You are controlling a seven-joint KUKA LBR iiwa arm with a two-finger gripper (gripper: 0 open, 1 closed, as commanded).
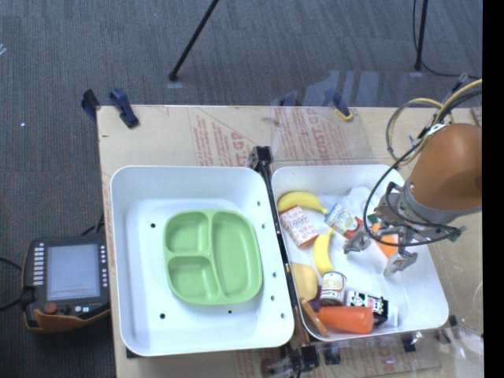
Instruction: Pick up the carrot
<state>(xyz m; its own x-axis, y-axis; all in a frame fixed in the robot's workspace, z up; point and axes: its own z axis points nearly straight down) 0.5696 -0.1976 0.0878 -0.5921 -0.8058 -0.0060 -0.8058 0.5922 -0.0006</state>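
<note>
My grey two-finger end effector (pixel 378 252) hangs inside the right shallow white plastic bin (pixel 431 305), its metal fingers (pixel 356 242) spread apart with nothing between them, the orange band of my arm rounded and glossy above. Just behind the fingers an orange shape shows, too hidden to identify. The long orange carrot (pixel 345 319), smooth, tapered and plastic-looking, lies flat along the bin's near wall, well below my end effector and apart from it, its thin end pointing left. A small black-and-white carton (pixel 370 302) rests against its upper right side, and a small printed can (pixel 332 287) stands just above it. Two curved yellow bananas, one (pixel 301 201) near the bin's far left corner and one (pixel 323 252) below it, flank a red-and-white printed packet (pixel 298 227). A crinkled blue-and-white wrapper (pixel 340 219) lies near my fingers. A pale yellow rounded fruit (pixel 304 278) sits against the left wall. In the left white bin (pixel 126 211), a matte green three-compartment plate (pixel 213 257) lies flat. Both bins rest on the brown cardboard-covered desk (pixel 189 136).
</note>
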